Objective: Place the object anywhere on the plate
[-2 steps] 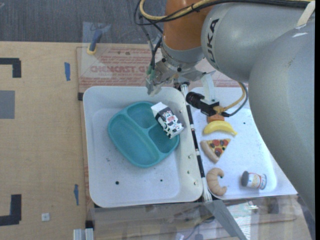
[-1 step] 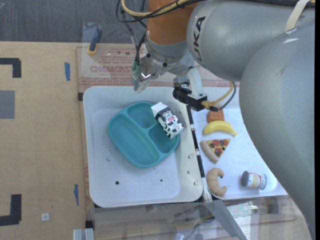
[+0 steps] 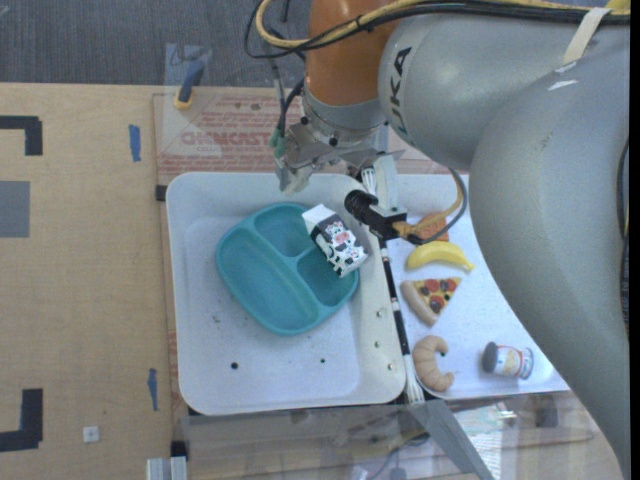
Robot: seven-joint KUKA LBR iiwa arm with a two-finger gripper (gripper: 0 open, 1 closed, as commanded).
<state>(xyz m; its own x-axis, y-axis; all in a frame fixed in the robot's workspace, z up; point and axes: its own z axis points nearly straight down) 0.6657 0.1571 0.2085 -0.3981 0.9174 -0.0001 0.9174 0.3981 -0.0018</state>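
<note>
A teal divided plate (image 3: pixel 275 278) lies in the left bin (image 3: pixel 270 383). A small black-and-white cow-patterned carton (image 3: pixel 338 243) rests tilted on the plate's right rim, partly over its upper right compartment. My gripper (image 3: pixel 335 183) hangs just above and behind the carton, under the orange band of the wrist. The arm's bulk hides how the gripper stands around the carton, so I cannot tell whether it touches the carton.
The right bin (image 3: pixel 480 318) holds a toy banana (image 3: pixel 438 256), a pizza slice (image 3: pixel 432 296), a croissant (image 3: pixel 433 361), a small jar (image 3: pixel 507 360) and an orange item (image 3: pixel 430 228) partly under the arm. A divider rim (image 3: pixel 385 318) separates the bins.
</note>
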